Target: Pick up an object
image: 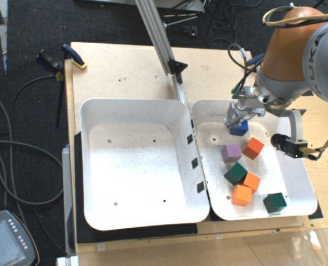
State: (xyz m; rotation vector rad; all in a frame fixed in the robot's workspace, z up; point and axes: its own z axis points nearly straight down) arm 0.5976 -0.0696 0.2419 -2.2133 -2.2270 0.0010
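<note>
The blue block (239, 128) sits right under the tip of the hand (237, 118), near the far wall of the right bin (303, 188), and the hand touches its top. The two fingers point down and look closed around the top of the block, but the block still looks like it sits on the bin floor, so I cannot tell if the hand really grips it. No words or labels can be read on the blocks or the bins. Just nearer the camera than the hand lie a purple block (231, 152) and an orange block (253, 148), close together. Further on that side come a dark green block (236, 173), a small orange block (251, 181) and a bigger orange block (241, 195), all bunched up and touching. Another green block (274, 202) sits alone by the bin's near edge. The left bin (91, 148), on the far side of the blocks from the arm, has lots of open room. The two bins meet edge to edge on the tabletop (125, 65).
</note>
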